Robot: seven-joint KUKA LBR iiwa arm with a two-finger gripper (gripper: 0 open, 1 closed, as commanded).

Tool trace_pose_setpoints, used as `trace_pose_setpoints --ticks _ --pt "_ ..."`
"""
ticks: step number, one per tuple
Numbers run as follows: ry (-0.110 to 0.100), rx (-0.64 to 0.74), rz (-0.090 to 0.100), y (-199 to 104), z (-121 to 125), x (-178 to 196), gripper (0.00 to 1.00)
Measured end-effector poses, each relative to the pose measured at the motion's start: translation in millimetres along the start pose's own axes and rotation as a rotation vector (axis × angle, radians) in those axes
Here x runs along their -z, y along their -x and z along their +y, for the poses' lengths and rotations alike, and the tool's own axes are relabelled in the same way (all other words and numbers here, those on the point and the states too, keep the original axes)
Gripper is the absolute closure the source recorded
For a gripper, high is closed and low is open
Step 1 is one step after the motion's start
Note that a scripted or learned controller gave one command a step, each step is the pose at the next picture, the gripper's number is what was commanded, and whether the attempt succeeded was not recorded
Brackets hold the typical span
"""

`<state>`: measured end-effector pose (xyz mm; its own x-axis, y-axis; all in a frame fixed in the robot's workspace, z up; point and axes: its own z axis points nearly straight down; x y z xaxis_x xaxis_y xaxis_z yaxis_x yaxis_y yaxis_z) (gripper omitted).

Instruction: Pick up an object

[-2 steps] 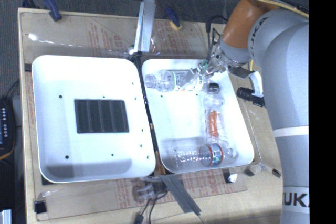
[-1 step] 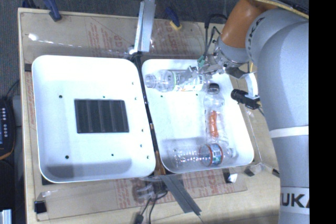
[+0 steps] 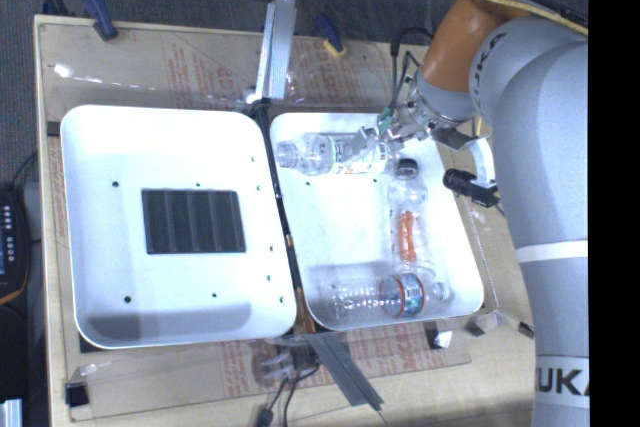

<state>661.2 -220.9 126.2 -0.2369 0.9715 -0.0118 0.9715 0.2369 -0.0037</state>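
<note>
Looming largest at the right, the grey arm [image 3: 540, 215] fills that side of the view, its orange band [image 3: 455, 40] bent toward the far corner of the right bin.

Going from the left: the left bin [image 3: 90, 215] holds a dark ribbed rectangular panel [image 3: 193, 221] near its middle. Between the bins, at the far edge, a grey metal post [image 3: 276, 45] stands up from the bench [image 3: 150, 50], and blue clamps [image 3: 98, 12] grip the bench's far edge.

The right bin [image 3: 330, 225] holds three clear plastic bottles. One bottle [image 3: 318, 153] lies on its side along the far wall. A second, the orange-label bottle [image 3: 406, 220], lies lengthwise by the right wall. A third, the red-label bottle [image 3: 390, 295], lies along the near wall.

The gripper [image 3: 388, 133] sits low over the far right corner of this bin, just beside the end of the far bottle and perhaps touching it; glare and clear plastic blur the spot. Whether its claw is spread or pressed together I cannot tell.
</note>
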Motion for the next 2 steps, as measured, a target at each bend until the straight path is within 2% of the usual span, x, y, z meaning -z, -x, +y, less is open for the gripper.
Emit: trace_pose_setpoints --ticks 1,2 --pt "-0.001 -0.449 0.012 -17.9 -33.8 89.6 0.00" --pt "0.006 -0.349 0.011 -20.7 -3.6 -5.0 0.00"
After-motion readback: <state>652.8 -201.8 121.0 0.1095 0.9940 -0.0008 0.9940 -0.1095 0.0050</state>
